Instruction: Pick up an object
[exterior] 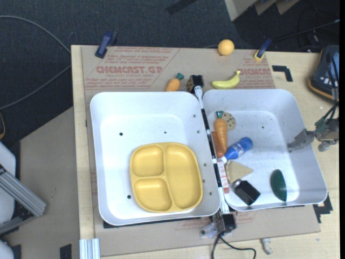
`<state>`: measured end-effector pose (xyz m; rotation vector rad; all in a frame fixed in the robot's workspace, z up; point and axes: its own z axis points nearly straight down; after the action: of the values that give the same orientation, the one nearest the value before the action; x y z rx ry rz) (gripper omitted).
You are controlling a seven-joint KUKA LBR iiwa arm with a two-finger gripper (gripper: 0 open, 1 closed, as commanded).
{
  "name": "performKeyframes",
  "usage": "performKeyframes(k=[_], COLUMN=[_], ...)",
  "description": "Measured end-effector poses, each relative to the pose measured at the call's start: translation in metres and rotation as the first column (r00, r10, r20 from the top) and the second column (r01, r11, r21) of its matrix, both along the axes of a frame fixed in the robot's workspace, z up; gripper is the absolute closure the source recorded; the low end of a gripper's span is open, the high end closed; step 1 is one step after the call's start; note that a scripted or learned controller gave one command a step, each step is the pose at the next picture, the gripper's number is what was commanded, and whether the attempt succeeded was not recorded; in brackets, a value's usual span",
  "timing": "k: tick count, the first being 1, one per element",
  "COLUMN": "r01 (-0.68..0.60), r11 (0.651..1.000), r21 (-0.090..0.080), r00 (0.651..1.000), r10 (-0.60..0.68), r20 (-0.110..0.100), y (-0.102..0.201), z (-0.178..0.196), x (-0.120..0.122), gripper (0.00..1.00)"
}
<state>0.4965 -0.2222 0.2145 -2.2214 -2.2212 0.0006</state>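
Observation:
The right bin (269,104) holds a carrot (220,134), a blue bottle (239,148), a speckled cookie (229,121), a tan wedge (239,170), a black block (247,192) and a dark green oval piece (278,184). My gripper (309,138) reaches in at the right bin's right rim, above the bin's bare right side. It is small and partly cut off by the view's edge. Nothing shows in its grasp. The green piece lies below it, the blue bottle well to its left.
The left bin (108,123) carries a yellow divided plate (166,175). Behind the bins on the board lie a banana (226,81), an orange ball (226,47), a small carrot (173,84) and a black item (195,81). Blue clamps (105,44) hold the board's back edge.

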Motion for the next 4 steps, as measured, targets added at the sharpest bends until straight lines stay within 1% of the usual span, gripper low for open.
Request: performKeyframes(k=[1, 2, 3, 4], r01=[-0.002, -0.002, 0.0, 0.0], r11=[1.0, 1.0, 1.0, 1.0], r21=[0.0, -0.002, -0.001, 0.001], r00=[1.0, 1.0, 1.0, 1.0], r10=[0.002, 0.002, 0.0, 0.0], r20=[0.001, 0.003, 0.001, -0.002], y=[0.051, -0.002, 0.121, 0.123], z=[-0.13, -0.081, -0.13, -0.13], x=[0.036, 0.163, 0.103, 0.064], gripper=[0.0, 0.0, 0.0, 0.0])
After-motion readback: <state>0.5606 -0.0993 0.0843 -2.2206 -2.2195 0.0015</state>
